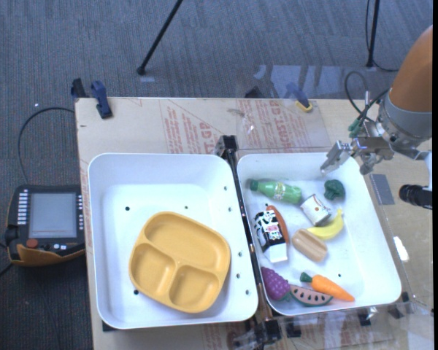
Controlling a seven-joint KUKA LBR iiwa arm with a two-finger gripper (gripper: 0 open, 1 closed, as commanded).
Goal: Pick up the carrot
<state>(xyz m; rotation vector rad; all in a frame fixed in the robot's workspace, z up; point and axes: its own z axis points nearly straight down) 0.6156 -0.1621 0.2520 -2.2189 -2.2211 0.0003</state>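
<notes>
- Nearest the camera, in the right bin [385, 265], the carrot [327, 286] lies on its side near the front edge, leafy green end toward the left and orange tip toward the right.
- Just to its left sit a watermelon slice [309, 296] and a bunch of purple grapes [274, 283], both close to the bin's front left corner.
- A little further back lies a hot dog [309, 245], with a banana [328, 227] curving beside it.
- To their left stands a small carton with a cow print [271, 235].
- Behind the banana a small can [314, 208] lies tilted, and a piece of broccoli [334, 189] sits just behind and to the right of it.
- A green bottle [276, 190] lies on its side toward the back left of this bin.
- The left bin [117, 175] holds a yellow divided plate [179, 261], toward its front.
- Left of the bench, on the carpet, rests a handheld control pad [50, 223] with a screen.
- At the far right, the gripper [350, 155] hangs over the back right edge of the right bin, well apart from the carrot; its fingers are spread apart with nothing between them.
- Blue clamps [100, 97] sit on the bench's far edge.
</notes>
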